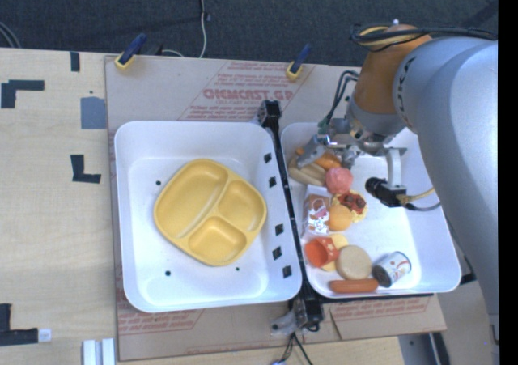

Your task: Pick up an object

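A wooden bench [48, 218] is carrying a cardboard sheet [235, 96] with two shallow white bins side by side. The left bin [133, 193] is holding a yellow divided plate [210, 211]; the right bin [429, 250] is holding a heap of toy food along its left wall. The gripper [333, 147] is hanging over that bin's far left corner, above the top of the heap, and how its jaws are standing cannot be told against the clutter. Directly beneath it an orange piece [325, 162] and a tan bread-like piece [306, 174] are lying, with a red round piece [339, 180] just beside them toward the near edge. These are looking like light, stiff, smooth plastic, likely slippery; pinching the red piece across its middle is probably the surest hold, though its crowding neighbours could get in the way.
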Robot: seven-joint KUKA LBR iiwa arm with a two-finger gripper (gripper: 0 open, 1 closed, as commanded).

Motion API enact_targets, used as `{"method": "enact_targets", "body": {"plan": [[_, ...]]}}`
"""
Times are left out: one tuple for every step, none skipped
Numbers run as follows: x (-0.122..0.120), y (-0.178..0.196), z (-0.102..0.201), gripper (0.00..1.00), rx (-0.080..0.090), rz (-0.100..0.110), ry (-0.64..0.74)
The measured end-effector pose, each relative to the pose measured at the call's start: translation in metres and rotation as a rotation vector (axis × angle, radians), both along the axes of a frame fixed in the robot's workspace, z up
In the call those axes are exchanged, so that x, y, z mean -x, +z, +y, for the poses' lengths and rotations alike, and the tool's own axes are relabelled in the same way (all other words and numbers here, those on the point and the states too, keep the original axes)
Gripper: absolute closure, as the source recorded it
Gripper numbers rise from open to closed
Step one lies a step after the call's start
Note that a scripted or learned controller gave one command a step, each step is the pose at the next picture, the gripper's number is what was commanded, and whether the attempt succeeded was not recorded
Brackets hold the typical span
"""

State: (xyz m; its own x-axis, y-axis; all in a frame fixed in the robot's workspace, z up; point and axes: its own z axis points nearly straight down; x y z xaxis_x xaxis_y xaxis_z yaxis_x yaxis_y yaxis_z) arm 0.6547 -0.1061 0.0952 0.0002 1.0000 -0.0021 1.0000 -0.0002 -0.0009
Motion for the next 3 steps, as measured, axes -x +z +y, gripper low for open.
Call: {"method": "enact_targets", "body": {"plan": [[0.002, -0.003, 0.009, 0.0, 0.007, -0.014, 0.002], [-0.017, -0.005, 0.003, 0.0, 0.003, -0.01, 0.003], [-0.005, -0.003, 0.006, 0.0, 0.004, -0.017, 0.002]]}}
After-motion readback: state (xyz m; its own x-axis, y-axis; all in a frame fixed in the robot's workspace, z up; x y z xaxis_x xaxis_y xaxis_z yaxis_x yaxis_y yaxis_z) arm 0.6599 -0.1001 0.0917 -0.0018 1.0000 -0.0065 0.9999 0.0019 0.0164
